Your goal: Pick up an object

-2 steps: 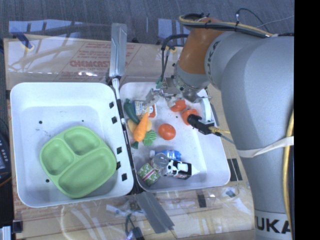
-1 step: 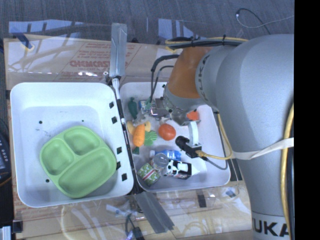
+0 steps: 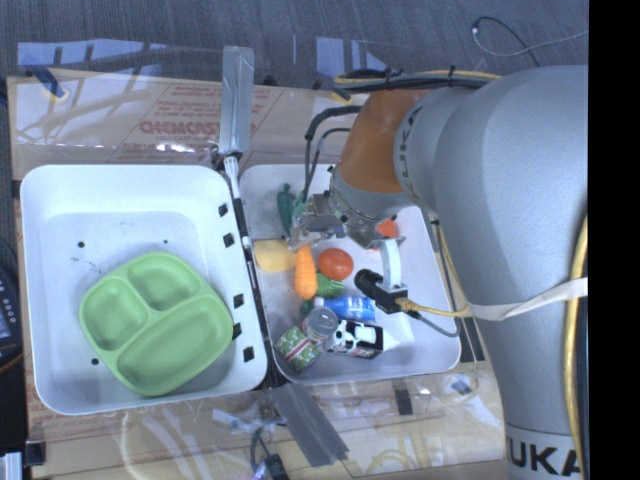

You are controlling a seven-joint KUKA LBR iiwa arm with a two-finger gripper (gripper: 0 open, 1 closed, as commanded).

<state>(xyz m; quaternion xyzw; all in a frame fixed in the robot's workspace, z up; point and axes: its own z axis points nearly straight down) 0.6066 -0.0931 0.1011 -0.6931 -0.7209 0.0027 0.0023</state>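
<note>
**Camera view: toy food crowded under the wrist in the right bin**

Camera view, read from the left, starts with the left white bin, which holds a pale green plastic divided plate lying flat. The right white bin carries the candidates: a pale yellow rounded toy near the dividing wall, a small orange plastic carrot beside it, a red plastic tomato, a dark green leafy piece further back, and toward the front a small green-labelled tin can, a blue-wrapped packet and a black-and-white patterned carton.

The gripper hangs low above the carrot and tomato, its wrist blocking the tips, so how far apart they stand, or whether anything sits between them, cannot be told.

These toys look light, hollow and stiff. The rounded, glossy tomato would likely slip; the carrot, pinched across its middle, seems the safer hold. Close neighbours may be nudged.
</note>
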